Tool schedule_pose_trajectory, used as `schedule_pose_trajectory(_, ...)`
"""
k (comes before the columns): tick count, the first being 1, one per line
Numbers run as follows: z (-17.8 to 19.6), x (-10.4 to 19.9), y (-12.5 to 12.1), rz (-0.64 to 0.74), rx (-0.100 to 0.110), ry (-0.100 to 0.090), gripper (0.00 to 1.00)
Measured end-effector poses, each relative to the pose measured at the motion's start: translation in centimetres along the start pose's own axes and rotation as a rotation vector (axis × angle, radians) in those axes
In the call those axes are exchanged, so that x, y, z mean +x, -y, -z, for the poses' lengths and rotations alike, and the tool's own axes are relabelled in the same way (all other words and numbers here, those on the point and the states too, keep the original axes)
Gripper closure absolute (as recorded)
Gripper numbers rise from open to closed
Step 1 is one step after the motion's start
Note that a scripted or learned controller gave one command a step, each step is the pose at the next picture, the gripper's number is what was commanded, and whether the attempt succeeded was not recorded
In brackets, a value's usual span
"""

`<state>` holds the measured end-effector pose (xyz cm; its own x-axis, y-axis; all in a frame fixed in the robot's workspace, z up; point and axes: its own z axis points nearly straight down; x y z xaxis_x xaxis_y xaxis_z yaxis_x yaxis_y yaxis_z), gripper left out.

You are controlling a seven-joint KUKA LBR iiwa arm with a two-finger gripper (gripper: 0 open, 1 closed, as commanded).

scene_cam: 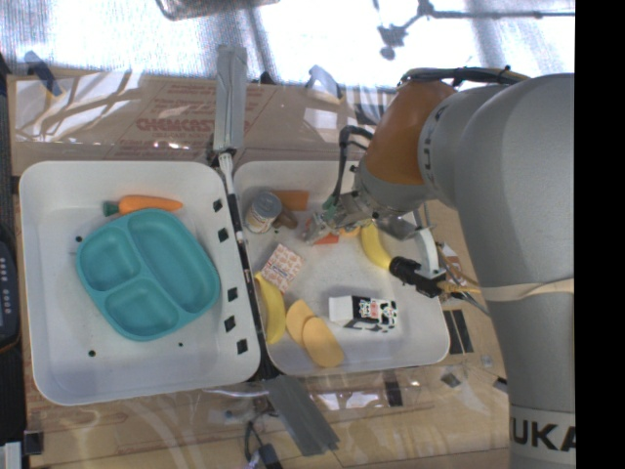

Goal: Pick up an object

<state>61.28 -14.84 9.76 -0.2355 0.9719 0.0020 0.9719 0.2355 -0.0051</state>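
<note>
Tool (330, 215) low in right white bin (422, 335), curved yellow plastic banana (374, 245) just right (long axis up-down); tool's state: cannot tell.

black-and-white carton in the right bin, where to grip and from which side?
Take the carton across its short sides, coming straight down from above. It lies flat with its long axis running left-right and open bin floor before and behind it; the yellow slices sit just off its left end, so closing along the length looks riskier.
</note>
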Motion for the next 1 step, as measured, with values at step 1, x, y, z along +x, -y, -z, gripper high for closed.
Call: schedule_pose_trajectory(1, 9.65, 6.04, -6.25, -0.046, -0.01, 0.002, 1.0)
